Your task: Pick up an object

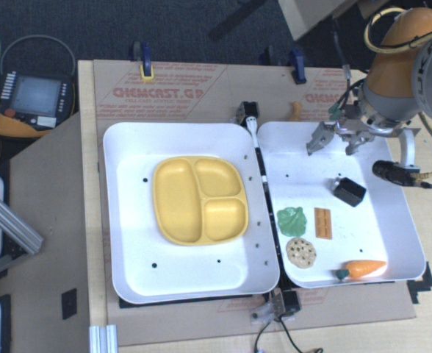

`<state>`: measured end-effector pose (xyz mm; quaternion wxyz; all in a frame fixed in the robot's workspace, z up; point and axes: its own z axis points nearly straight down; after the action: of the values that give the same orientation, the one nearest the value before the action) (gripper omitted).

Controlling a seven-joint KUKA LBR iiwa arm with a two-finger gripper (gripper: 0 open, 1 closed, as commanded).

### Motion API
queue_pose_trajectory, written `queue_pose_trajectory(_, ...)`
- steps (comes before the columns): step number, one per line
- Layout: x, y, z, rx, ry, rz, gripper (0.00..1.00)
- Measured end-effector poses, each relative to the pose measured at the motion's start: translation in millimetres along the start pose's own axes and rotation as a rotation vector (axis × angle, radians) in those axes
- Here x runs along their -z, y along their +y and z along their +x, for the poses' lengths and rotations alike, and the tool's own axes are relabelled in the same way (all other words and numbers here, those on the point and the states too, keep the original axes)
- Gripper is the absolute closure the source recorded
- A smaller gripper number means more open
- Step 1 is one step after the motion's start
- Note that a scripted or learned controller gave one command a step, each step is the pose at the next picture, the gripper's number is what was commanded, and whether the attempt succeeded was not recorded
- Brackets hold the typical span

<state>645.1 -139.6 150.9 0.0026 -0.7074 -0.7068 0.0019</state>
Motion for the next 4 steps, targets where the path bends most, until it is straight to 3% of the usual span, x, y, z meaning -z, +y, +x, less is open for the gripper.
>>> queue_pose_trajectory(1, -63, 2, 2, 0.002, 0.0, 0.0, 0.0)
queue_pose_trajectory(2, -48, 4, 2, 0.001, -0.002, -0.008, 1.0)
queue_pose_trajectory(4, 48, 5, -7, 0.001, -0.004, -0.014, 1.0)
